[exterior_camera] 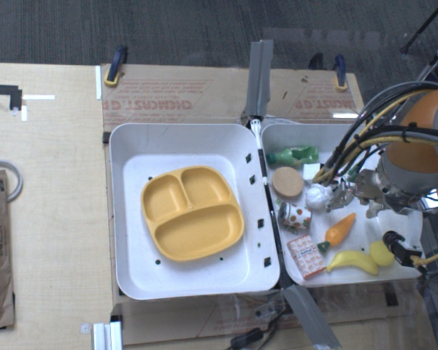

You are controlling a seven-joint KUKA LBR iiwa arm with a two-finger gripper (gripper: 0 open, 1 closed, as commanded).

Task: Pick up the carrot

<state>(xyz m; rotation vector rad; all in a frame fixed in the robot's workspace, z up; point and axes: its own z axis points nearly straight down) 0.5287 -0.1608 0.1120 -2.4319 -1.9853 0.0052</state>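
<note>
While the gripper (348, 195) hovers at the right of the frame over the right bin (277, 133), whether its fingers are parted or closed cannot be told. Just below it lies the carrot (340, 230), above the banana (354, 262). At centre, the left bin (124, 195) holds a yellow divided plate (193, 212).

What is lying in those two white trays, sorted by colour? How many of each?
Yellow: 3 – divided plate, banana, lemon
Orange: 1 – carrot
Green: 1 – leafy item
Tan: 1 – round disc
White: 1 – small lump
Patterned: 2 – spotted cup, red-and-white packet
Total: 9
</note>
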